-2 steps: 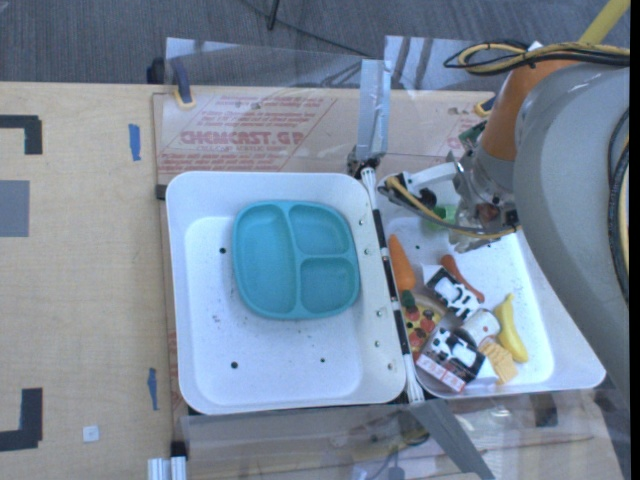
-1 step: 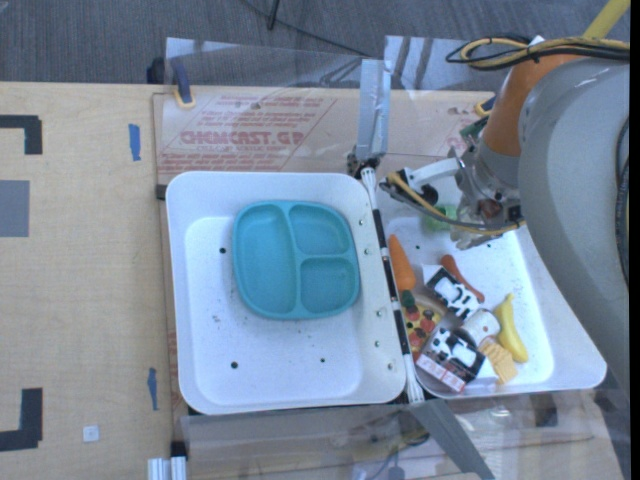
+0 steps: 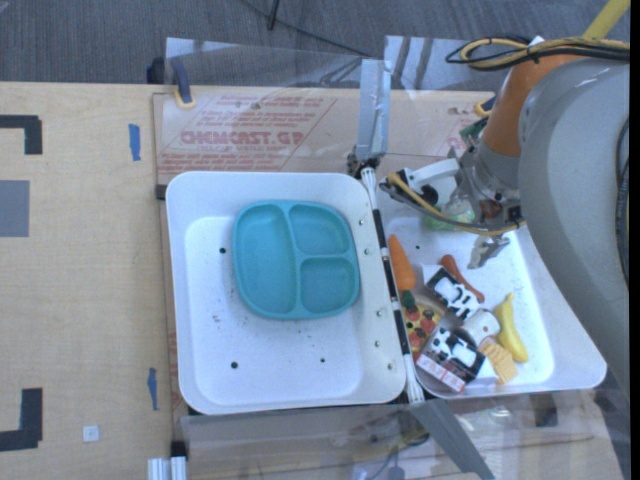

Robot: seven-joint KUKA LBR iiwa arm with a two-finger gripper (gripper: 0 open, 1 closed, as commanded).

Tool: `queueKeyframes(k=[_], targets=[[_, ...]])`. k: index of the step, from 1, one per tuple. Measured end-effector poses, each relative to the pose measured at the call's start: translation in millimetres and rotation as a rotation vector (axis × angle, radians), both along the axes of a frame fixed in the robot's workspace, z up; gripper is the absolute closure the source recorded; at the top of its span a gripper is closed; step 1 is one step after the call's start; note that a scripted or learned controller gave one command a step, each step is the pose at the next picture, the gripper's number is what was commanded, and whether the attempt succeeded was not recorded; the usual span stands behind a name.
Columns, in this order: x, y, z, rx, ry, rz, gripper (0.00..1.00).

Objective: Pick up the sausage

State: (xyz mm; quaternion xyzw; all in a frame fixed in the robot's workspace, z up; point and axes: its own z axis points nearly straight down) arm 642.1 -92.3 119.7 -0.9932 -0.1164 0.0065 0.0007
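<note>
The sausage (image 3: 461,277), a short reddish-brown piece, lies slantwise in the right bin (image 3: 560,353), just right of the bin's middle. My gripper (image 3: 488,242) hangs over the back half of that bin, a little above and to the right of the sausage's upper end. Nothing shows in its grasp. The grey arm with its orange band covers the bin's back right corner.
An orange carrot (image 3: 401,262) lies by the right bin's left wall. A yellow banana (image 3: 511,330), black-and-white packets (image 3: 452,350) and other small toys crowd the front of that bin. In the left bin (image 3: 200,348) sits a teal divided plate (image 3: 296,259).
</note>
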Motion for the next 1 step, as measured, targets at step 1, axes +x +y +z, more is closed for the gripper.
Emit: queueKeyframes(k=[1], targets=[[-34.0,-11.9,-30.8,0.002,-0.018,-0.032,0.0]])
